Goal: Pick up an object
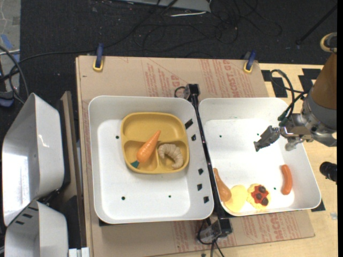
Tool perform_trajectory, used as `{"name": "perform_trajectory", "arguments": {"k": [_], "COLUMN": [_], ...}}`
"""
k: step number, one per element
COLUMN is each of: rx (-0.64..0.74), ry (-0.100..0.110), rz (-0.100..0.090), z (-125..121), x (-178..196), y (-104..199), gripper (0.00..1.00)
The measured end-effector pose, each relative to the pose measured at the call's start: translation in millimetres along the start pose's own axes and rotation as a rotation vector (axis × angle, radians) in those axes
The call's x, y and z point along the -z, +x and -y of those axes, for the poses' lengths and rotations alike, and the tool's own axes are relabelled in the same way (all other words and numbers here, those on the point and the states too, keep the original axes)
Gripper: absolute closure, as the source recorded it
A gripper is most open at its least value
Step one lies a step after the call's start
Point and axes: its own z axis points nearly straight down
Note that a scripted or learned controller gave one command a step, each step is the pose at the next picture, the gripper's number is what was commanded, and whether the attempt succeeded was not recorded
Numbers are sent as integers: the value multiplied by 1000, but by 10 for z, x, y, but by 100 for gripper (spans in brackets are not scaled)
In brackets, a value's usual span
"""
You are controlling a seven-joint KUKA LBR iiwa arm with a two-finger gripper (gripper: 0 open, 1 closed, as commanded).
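Above right bin (252, 111) — hand (266, 139), nothing visibly between its fingers.

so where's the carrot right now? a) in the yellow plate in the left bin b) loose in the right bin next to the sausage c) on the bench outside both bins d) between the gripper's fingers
a: the carrot lies in the yellow plate in the left bin, beside the shrimp; the gripper is over the right bin.
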Motion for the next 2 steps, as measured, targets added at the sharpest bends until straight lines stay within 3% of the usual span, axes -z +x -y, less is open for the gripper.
{"name": "perform_trajectory", "arguments": {"k": [1, 2], "rx": [2, 0], "ry": [-10, -4], "rz": [2, 1], "z": [-19, -75], "x": [49, -575], "y": [2, 25], "gripper": [0, 0]}}
